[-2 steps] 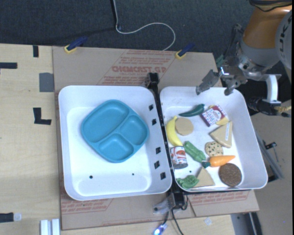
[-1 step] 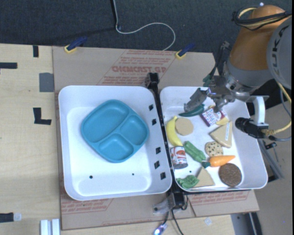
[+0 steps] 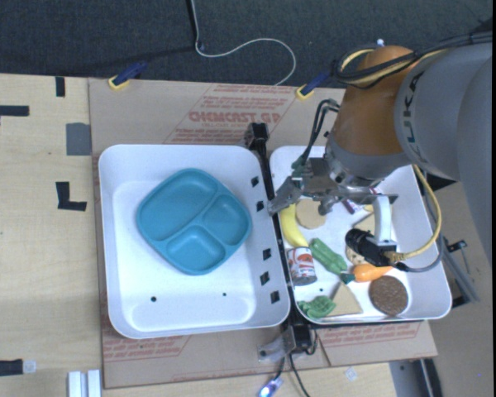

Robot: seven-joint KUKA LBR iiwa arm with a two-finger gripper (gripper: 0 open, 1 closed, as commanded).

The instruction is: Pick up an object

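Observation:
My gripper (image 3: 314, 204) hangs low over the upper left part of the right bin (image 3: 434, 308), with its fingers spread and nothing between them. Just under it lie a yellow banana (image 3: 293, 227) and a pale round disc (image 3: 312, 218). Nearer the front of the bin are a small can (image 3: 302, 265), a green pod (image 3: 329, 256), an orange carrot (image 3: 370, 273), a brown round disc (image 3: 388, 294), a tan wedge (image 3: 345, 301) and a green leafy piece (image 3: 318, 307).
The left bin (image 3: 120, 222) holds a blue divided plate (image 3: 194, 220). The arm's grey and orange body covers the right bin's back right part. Both bins stand on brown cardboard (image 3: 231, 114), and black clips run along the wall between them.

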